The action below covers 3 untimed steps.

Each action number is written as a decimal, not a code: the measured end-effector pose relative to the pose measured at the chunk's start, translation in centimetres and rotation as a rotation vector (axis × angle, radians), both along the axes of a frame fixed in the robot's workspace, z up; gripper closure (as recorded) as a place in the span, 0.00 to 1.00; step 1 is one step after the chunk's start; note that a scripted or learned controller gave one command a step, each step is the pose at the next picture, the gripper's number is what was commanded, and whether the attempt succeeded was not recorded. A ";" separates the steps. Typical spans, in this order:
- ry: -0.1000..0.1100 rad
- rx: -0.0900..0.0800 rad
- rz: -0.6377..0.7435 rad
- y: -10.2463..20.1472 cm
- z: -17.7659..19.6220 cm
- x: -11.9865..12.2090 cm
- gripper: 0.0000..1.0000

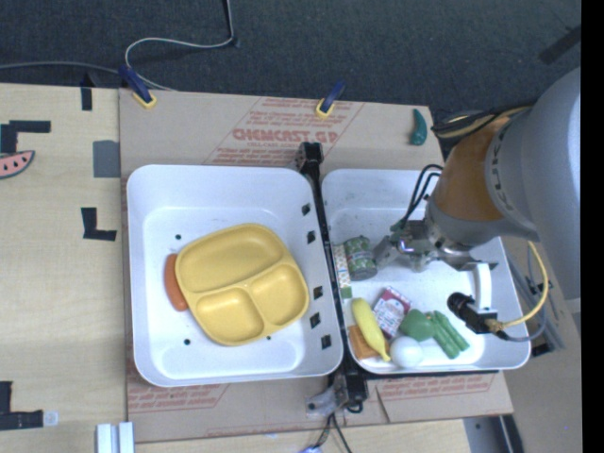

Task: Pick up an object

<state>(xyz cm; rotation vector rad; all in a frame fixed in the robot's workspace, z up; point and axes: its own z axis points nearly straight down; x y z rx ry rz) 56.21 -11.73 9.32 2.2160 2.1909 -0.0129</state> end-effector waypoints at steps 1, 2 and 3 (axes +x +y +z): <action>-0.009 -0.006 -0.004 0.1 -0.4 -1.9 0.00; 0.007 0.018 0.008 1.4 -0.7 -7.6 0.00; 0.006 0.019 0.009 1.5 0.3 -7.5 1.00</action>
